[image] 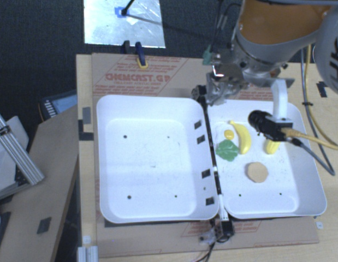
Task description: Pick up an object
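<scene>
The arm's jaws [220, 89] hover over the top corner of the right bin [305, 201], by the divider; how far apart they stand cannot be told, and nothing is seen in them. This looks like the approach. Below them lie a banana [243, 137], a green piece [227, 150] and a tan disc [257, 172]. The disc sits clearest of neighbours and walls.

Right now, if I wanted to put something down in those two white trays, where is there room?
The left bin is bare white floor from wall to wall. In the right bin, the near strip below the tan disc is free. Its middle is crowded: the banana, the green piece and a small yellow piece cluster there, with the arm overhead.
</scene>
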{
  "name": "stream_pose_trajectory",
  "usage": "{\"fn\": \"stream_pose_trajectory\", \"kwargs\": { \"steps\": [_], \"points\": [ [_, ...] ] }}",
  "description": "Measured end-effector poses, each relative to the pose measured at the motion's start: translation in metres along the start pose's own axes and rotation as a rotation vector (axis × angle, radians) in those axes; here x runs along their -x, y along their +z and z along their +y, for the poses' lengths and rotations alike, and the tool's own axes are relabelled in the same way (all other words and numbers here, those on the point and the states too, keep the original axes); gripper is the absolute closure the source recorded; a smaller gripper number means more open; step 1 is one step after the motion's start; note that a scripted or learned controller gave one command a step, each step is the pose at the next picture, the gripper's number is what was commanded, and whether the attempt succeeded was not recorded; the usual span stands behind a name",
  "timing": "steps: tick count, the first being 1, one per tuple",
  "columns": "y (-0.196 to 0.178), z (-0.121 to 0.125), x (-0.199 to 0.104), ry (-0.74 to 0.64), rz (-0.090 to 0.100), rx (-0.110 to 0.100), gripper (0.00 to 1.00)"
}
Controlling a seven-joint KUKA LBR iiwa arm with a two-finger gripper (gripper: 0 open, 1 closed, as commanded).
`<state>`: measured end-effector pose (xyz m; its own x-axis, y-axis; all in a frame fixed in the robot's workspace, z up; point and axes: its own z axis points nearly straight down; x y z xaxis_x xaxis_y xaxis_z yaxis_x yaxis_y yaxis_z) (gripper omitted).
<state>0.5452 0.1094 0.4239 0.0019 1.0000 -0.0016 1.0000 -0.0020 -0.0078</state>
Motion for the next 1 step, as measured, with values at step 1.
{"fn": "stream_pose_trajectory", "kwargs": {
  "steps": [1],
  "points": [
    [0.0422, -0.0442, 0.0679, 0.004, 0.000, 0.004, 1.00]
  ]
}}
